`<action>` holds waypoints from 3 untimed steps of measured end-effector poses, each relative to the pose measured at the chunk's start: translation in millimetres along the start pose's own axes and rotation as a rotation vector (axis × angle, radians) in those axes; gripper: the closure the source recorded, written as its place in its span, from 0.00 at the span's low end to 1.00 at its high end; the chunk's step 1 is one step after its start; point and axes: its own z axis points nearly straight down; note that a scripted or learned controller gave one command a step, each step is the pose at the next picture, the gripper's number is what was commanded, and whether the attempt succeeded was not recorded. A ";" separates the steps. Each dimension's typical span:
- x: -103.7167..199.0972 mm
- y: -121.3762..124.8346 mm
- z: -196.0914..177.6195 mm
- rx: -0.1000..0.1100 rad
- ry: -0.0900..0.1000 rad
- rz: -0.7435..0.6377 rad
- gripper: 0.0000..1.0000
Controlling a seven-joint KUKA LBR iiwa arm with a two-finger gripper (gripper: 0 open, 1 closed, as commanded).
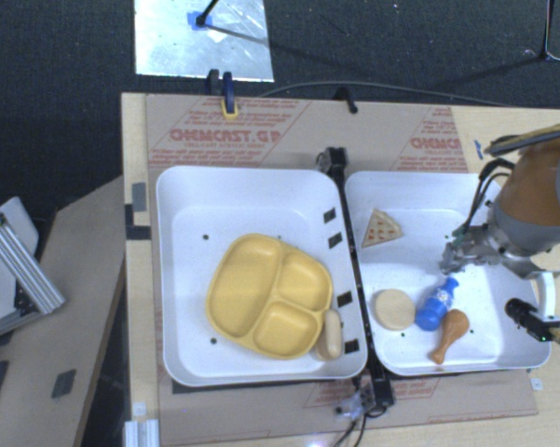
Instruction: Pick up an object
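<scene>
The right bin (419, 189) holds a blue bottle (435, 305), a brown drumstick (449, 333), a round tan biscuit (393, 309) and a pizza slice (381, 228). My gripper (451, 261) reaches in from the right and hangs low just above the top end of the blue bottle. Whether it touches the bottle is unclear. The drumstick lies right beside the bottle, toward the bin's front wall. The biscuit rests to the bottle's left, and the pizza slice lies apart at the back left of the bin.
The left bin (196, 194) holds a yellow divided plate (270, 294) with a pale bread roll (331, 333) against its front right edge. A black divider (347, 240) runs between the bins. The arm's grey body (531, 208) covers the right bin's far right side.
</scene>
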 end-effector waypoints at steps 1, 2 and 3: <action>4.3 2.6 -63.7 -0.003 0.000 -0.002 1.00; 6.6 -5.1 -117.8 -0.003 0.000 -0.002 1.00; 6.5 7.2 -173.3 -0.004 -0.001 -0.003 1.00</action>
